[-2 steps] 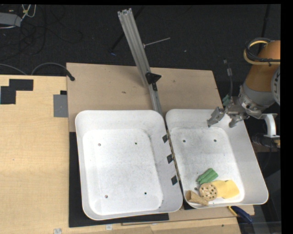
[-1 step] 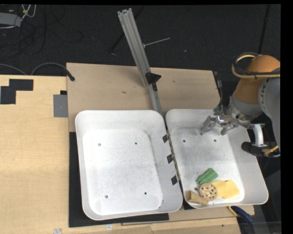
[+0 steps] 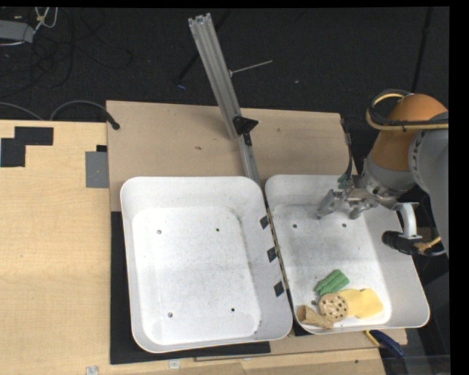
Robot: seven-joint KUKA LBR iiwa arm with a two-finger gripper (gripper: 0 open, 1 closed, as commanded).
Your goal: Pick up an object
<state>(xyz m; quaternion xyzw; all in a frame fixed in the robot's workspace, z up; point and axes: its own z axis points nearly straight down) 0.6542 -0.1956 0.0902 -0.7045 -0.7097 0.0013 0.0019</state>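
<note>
Down in the near corner of the right bin [image 3: 410, 311] sits a small heap: a green piece [image 3: 333, 282], a round biscuit-like disc [image 3: 332, 305] and a flat yellow piece [image 3: 364, 302], touching one another. All look light; the green one seems chunkiest, so easiest to pinch across. The gripper [image 3: 339, 206] hangs well apart from them, jaws spread and holding nothing

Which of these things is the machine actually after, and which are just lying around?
Part of the job:
gripper
green object
yellow object
round dotted object
tan piece
right bin

Just there:
left bin
metal rail
cables
</note>
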